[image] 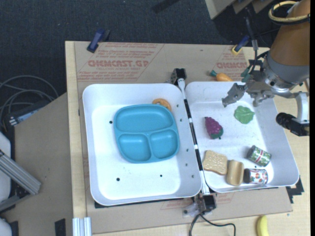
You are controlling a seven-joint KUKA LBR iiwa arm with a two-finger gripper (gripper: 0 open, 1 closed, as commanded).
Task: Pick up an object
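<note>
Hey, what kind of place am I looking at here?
Probably a robotics lab: a robot arm reaches over two white bins, toy food such as a purple grape bunch lies inside, and loose cables trail on dark carpet.

The scene is evenly and brightly lit from above, and the two white bins (98,132) are rendered close to overexposed, with faint glare noted along their rims. Only soft, short shadows are cast, seen beneath the blue tray (146,132) and the arm (290,43). Overall definition is moderate; fine detail is lost to slight softness and compression, and the dark floor (49,14) is underexposed.
</note>
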